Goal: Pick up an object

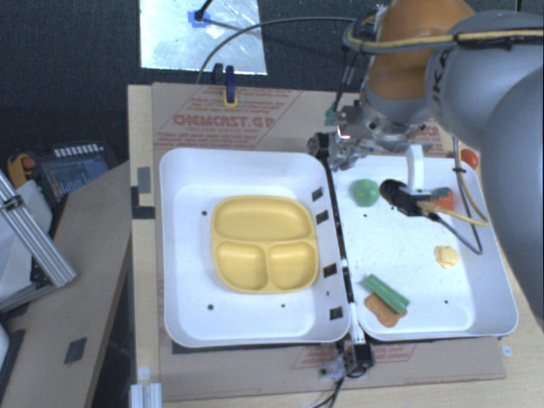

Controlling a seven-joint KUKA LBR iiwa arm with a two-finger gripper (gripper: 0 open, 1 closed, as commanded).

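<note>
A grey robot arm [489,83] reaches in from the right over a tabletop [143,126] carrying two white bins. Its tool [344,150] hangs above the far corner of the right bin [484,308], close to the divider (whether it is open or closed cannot be told). Nothing is seen in its grip. The left bin [183,228] holds one yellow plate [262,243] with three compartments. The right bin holds five loose things: one green ball [365,192] near the tool, one green block [387,293] resting on one tan piece [385,314], one pale yellow lump [446,256], and one orange-red piece [444,198], partly hidden.
</note>
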